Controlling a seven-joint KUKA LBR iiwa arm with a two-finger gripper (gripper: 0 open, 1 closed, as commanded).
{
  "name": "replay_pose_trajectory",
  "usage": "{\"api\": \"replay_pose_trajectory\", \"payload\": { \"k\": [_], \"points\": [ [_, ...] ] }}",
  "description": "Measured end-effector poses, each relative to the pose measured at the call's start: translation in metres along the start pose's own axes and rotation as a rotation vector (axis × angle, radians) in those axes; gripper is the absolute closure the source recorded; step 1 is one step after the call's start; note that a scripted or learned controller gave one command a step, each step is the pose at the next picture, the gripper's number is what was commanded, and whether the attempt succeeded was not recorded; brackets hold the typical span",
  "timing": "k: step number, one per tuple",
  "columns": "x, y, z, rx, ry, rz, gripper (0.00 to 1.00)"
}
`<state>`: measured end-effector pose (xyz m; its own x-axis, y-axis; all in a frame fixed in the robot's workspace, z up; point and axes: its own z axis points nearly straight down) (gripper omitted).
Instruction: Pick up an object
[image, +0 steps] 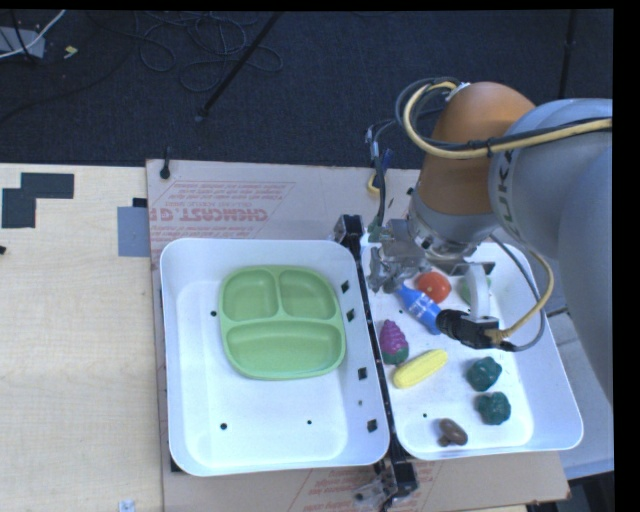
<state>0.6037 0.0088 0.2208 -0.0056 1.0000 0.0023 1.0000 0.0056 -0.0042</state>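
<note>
My gripper (391, 272) hangs low over the far left part of the right bin (548, 385), close to the divider between the bins. Just to its right lie a blue bottle-shaped toy (420, 308) and a red-orange toy (433, 285), both beside the gripper. Nearer the front are a purple grape bunch (393, 342) and a yellow corn cob (420, 368). Two dark teal pieces (483, 373) (492, 407) and a small brown piece (452, 432) lie toward the front right. I see nothing held.
The left bin (200, 400) holds a green divided plate (281, 322). A white and green item (472, 290) lies partly under the arm's cable (500, 335). The arm's bulky grey and orange wrist (470, 150) covers the right bin's far corner.
</note>
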Motion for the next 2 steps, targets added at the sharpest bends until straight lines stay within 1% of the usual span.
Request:
{"api": "replay_pose_trajectory", "payload": {
  "k": [1,2],
  "points": [
    [-0.0041,0.0010,-0.0161,-0.001,-0.002,0.004,1.00],
    [-0.0025,-0.0059,-0.0135,0.002,-0.002,0.005,1.00]
  ]
}}
